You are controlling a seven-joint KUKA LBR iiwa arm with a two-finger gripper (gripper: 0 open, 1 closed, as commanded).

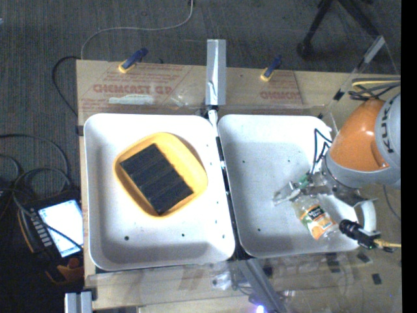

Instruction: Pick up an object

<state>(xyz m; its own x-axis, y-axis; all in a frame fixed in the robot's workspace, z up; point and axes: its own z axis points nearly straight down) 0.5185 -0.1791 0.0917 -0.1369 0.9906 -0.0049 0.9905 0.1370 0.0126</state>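
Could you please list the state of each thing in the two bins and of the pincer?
Yellow dish: upright in the left bin, holding a black slab.
Packet: lying flat in the right bin, under the pincer.
Pincer: low over the packet.

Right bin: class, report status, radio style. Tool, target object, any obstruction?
Tool low over right bin, finger state unclear. Small orange-labelled packet lying just beside it, not gripped. Yellow dish with black block in left bin, well apart.
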